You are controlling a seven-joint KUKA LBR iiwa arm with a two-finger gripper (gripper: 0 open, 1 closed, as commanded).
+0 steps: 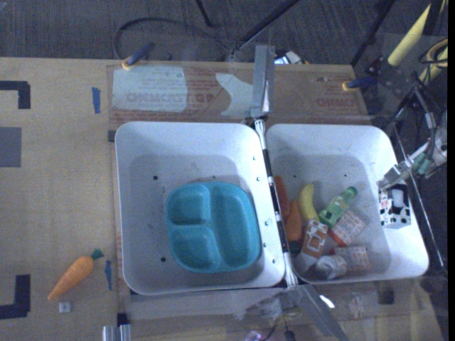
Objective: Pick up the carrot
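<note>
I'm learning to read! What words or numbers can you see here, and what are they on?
"DOMINO", perhaps: red letters, upside down, on the cardboard at the back. Blurry, so I'm not sure.
The same red print farther right on that cardboard: too blurred to read.
Snack packets and bottle in the right bin: labels too small to read.
Blue tray: no writing.

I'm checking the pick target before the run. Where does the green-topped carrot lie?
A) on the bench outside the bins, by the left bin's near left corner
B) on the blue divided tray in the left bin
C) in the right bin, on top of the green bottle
A: the carrot lies on the bare bench, outside the left bin and apart from its wall.
</note>
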